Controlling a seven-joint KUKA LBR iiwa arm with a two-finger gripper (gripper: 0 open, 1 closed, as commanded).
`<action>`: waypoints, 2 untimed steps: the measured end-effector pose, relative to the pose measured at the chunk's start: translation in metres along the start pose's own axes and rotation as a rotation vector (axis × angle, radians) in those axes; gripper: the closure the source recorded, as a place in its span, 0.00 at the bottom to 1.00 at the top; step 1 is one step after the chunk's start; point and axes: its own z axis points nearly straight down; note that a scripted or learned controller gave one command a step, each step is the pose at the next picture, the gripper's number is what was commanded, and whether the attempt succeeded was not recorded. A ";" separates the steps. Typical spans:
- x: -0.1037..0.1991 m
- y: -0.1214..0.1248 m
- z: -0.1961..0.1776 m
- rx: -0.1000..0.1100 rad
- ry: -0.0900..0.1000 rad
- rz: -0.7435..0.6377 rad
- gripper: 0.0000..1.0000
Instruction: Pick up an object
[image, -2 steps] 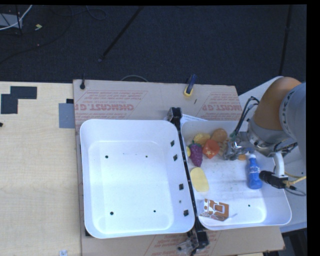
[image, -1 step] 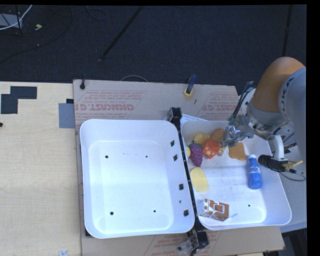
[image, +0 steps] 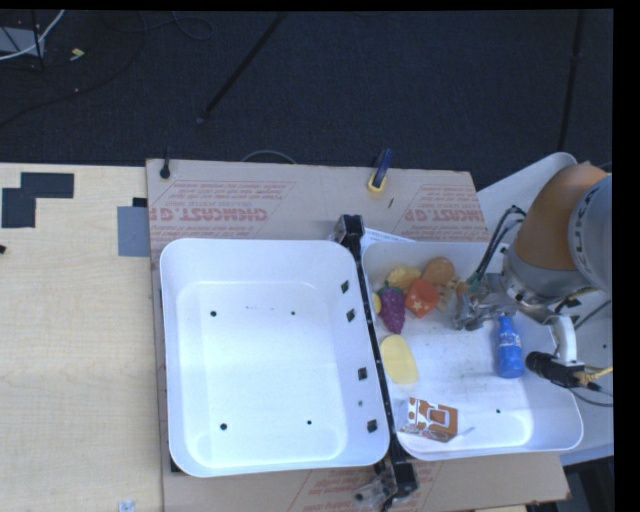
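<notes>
My bench (image: 70, 330): pale wood top, with dark squares (image: 40, 195) marked at its far left. On it lies a brown cardboard sheet (image: 260, 205) printed with red lettering, clipped at its far edge by a blue and yellow clamp (image: 380, 172). On the cardboard sit my two white bins side by side, touching: left bin (image: 180, 300) and right bin (image: 555, 425).

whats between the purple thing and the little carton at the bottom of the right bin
In the camera view, a pale yellow piece lies between the purple piece and the carton; below it is bare bin floor.
</notes>
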 end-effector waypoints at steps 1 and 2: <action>0.006 0.038 -0.002 0.024 0.002 -0.005 1.00; -0.020 0.044 -0.003 -0.003 -0.001 -0.003 1.00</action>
